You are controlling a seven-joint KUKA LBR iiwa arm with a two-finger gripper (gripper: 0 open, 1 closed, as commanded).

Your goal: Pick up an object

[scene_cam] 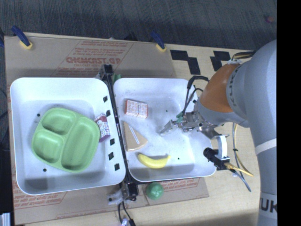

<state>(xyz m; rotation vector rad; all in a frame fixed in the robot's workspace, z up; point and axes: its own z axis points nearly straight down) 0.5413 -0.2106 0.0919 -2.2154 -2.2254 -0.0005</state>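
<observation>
Over right bin's middle | claw (168, 126) low above bare floor, spread unclear, nothing visibly held | banana (153, 160) by near wall, cracker pack (136, 108) toward far-left corner | advice: centre on one, descend straight

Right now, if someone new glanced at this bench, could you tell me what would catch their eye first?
Probably the green divided plate that takes up much of the left bin, with a small packet at its right edge. Next, the grey arm with its orange band reaching into the right bin, above a yellow banana near the front wall. A green ball sits outside, just in front of the bins.
</observation>
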